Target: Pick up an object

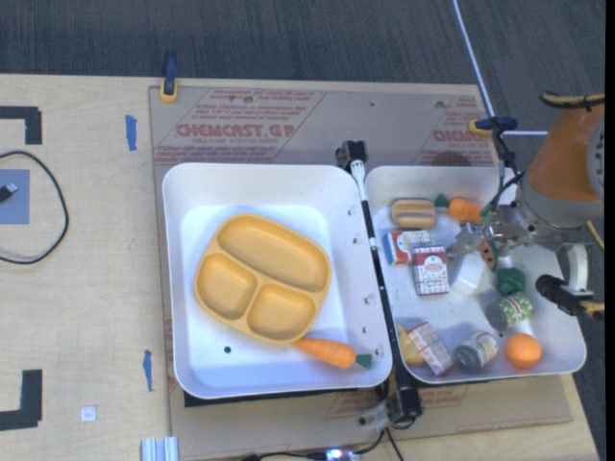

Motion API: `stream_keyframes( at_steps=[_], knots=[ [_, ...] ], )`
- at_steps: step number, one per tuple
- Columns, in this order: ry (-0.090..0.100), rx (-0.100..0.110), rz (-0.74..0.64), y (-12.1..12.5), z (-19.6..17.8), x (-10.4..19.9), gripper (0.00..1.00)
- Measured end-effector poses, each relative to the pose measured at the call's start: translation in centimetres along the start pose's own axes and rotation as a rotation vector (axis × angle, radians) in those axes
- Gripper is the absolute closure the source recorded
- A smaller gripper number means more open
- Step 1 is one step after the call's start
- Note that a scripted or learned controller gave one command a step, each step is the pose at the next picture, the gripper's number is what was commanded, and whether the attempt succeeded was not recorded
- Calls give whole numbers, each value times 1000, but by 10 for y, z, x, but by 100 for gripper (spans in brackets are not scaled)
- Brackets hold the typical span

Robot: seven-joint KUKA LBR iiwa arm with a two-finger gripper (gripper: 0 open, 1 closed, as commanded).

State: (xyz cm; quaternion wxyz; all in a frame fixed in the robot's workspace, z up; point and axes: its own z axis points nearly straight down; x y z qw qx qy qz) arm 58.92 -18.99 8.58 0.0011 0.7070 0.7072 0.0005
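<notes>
1. A light wooden bench [77, 286] is seen from above at a slant, with two shallow white bins side by side on a printed cardboard sheet [317, 123].
2. The left bin [183, 209] holds a yellow divided tray [261, 277] with three compartments. An orange toy carrot [327, 352] with a green stem lies just beside the tray's lower right edge, touching or nearly touching it.
3. The right bin [567, 353] holds a scatter of toy groceries. A hot dog bun [413, 212] sits near the top left, and a second small carrot [463, 209] lies just to its right.
4. A red and white carton [430, 270] lies in the middle of the right bin. A snack packet [426, 346], a grey can [477, 350] and an orange fruit [524, 351] line its lower edge.
5. A green piece like broccoli [510, 280] and a green labelled can [512, 309] lie toward the right side.
6. The grey arm [567, 171], with its orange band, reaches in from the right over the right bin.
7. The gripper [485, 243] hangs low among the items, near the small carrot and the carton. How wide its claw stands cannot be told, and nothing is visibly held.
</notes>
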Motion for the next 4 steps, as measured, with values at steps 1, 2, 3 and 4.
stream_keyframes(
  at_steps=[1,2,3,4],
  knots=[
    [-3,-6,1,2,-12,-1,100],
    [1,-1,-1,-21,-108,51,100],
    [2,4,-1,-110,-99,118,100],
    [1,-2,-1,-108,-123,203,100]
  ],
)
